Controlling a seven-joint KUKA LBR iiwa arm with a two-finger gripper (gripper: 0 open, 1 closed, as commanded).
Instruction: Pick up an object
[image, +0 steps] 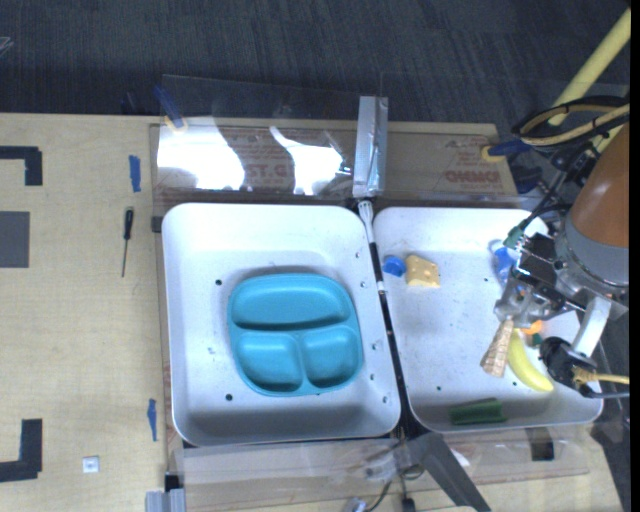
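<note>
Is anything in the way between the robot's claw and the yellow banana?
Nothing visible blocks it. The gripper hangs right beside the banana in the right bin. A tan block leans against the banana's left side, so it could get bumped.

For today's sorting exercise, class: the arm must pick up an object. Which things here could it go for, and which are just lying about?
Belong to the job:
- end effector
- right bin
- banana
- tan wedge
- yellow block
- small blue piece
- green bar

Lying about:
- blue divided tray in the left bin
- screwdriver on the bench
</note>
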